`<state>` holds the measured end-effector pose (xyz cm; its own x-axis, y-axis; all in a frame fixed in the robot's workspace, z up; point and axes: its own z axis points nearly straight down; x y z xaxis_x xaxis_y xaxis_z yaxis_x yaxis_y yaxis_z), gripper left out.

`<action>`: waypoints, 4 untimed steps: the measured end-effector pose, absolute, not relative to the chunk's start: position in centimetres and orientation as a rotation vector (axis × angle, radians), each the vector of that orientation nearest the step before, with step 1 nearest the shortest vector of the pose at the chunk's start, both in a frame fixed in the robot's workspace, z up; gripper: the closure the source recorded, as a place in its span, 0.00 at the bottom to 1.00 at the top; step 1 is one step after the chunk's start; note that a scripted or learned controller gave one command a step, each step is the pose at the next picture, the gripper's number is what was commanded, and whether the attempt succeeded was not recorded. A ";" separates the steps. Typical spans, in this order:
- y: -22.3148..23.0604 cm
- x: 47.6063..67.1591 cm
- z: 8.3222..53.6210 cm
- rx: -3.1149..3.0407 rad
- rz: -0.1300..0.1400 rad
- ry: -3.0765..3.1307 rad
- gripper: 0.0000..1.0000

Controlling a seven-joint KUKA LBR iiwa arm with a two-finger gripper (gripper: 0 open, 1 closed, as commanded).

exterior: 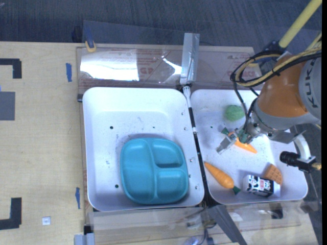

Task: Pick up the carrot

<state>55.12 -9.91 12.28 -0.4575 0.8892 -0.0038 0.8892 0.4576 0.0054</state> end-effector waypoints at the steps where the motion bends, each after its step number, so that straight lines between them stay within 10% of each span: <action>1: -9.9 55.2 13.2 1.633 0.006 2.674 1.00; 2: -11.9 59.1 19.9 1.872 0.005 2.514 1.00; 3: -11.9 59.0 19.7 1.874 0.002 2.517 0.00; 4: -11.2 57.8 10.0 1.951 -0.005 2.470 0.00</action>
